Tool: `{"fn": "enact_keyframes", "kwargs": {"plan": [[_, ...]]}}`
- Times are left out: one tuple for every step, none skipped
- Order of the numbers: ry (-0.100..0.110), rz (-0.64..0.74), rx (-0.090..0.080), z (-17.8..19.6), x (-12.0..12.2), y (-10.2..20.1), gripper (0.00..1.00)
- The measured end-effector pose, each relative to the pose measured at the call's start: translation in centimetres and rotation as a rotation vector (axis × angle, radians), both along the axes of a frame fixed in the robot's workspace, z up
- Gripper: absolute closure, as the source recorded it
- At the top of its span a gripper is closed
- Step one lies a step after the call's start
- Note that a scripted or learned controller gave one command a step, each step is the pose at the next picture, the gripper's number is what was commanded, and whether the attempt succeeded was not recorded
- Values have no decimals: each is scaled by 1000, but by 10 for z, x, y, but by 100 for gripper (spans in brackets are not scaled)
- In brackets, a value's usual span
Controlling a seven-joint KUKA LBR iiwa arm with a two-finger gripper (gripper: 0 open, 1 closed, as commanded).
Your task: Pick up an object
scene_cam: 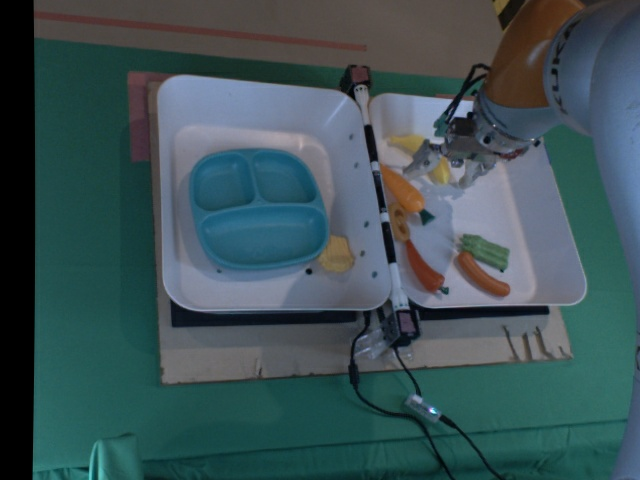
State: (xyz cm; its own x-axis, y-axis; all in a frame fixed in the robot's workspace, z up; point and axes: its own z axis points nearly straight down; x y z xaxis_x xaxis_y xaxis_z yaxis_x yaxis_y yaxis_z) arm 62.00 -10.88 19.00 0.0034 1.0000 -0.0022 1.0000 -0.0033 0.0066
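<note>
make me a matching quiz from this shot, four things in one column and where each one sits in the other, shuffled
Things:
1. blue divided plate
2. green beans
3. pale yellow food piece
4. orange carrot

Places:
A. right bin, near its front right, just above the sausage
B. left bin, beside the plate's front right corner
C. middle of the left bin
D. right bin, close to the divider between the bins

Pairs: 1-C, 2-A, 3-B, 4-D
</note>
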Motion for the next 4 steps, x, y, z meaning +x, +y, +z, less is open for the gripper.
{"fn": "enact_keyframes", "kwargs": {"plan": [[-5, -3, -2, 12, 1, -1, 100], [2, 1, 1, 109, -25, 22, 100], [0, -1, -1, 117, -2, -32, 100], [0, -1, -2, 117, -2, -32, 0]]}}
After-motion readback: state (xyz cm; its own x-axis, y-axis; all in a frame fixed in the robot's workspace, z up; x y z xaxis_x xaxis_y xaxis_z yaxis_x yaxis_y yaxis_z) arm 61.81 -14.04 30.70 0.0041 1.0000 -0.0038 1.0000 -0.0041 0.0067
